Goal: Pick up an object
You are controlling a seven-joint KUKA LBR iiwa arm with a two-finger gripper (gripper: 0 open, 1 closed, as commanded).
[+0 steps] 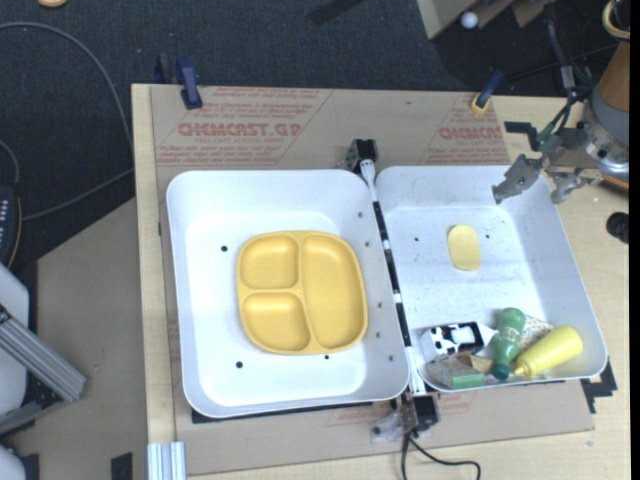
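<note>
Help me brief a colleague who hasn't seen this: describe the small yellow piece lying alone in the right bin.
Of the two white bins, take the right bin. The small yellow piece lies flat near its middle, alone on bare floor. Unlike the yellow bottle, heaped with the clutter in the near corner, it is pale, rounded and touches nothing.

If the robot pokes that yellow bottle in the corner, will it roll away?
Probably only a little. The yellow bottle lies on its side and looks rounded, so it could roll, but the bin wall and the green thing crowd it. It looks like smooth plastic, so likely light, and it may slip between fingers.
</note>
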